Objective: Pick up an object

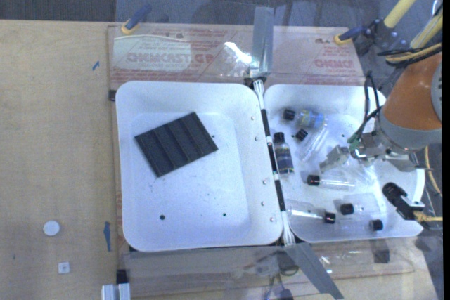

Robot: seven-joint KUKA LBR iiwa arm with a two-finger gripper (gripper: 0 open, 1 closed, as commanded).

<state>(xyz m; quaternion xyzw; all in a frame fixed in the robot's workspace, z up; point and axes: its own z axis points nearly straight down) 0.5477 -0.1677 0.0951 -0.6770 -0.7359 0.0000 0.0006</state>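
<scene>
**Arm:** Hanging over the right bin (pixel 416 183) from its right side, my gripper (pixel 342 154) sits low among a scatter of small clear vials with black caps. Whether my fingers are spread or closed I cannot tell from up here; the metal at the tip blurs into the clear plastic under it, and I would not claim to have anything.

**Spotter:** Which one are you after?

**Arm:** My guess is the clear vial (pixel 336 182) lying flat just below my tip, its black cap (pixel 313 180) pointing left. Another vial with a bluish label (pixel 310 120) lies up and left, and a darker one (pixel 283 159) rests against the wall between the bins.

**Spotter:** How would you take it well?

**Arm:** Straddle the body across its narrow width, not along its length, and settle right down to the bin floor before closing. Smooth and round, it will likely roll or squirt out if I pinch it high or off-centre. I would also stay clear of the loose caps near the front edge (pixel 346 209).

**Spotter:** And the left bin (pixel 133 221)?

**Arm:** It has a dark ribbed slab (pixel 176 143), well apart from me. Flat and wide, probably a poor fit for my fingers.
</scene>
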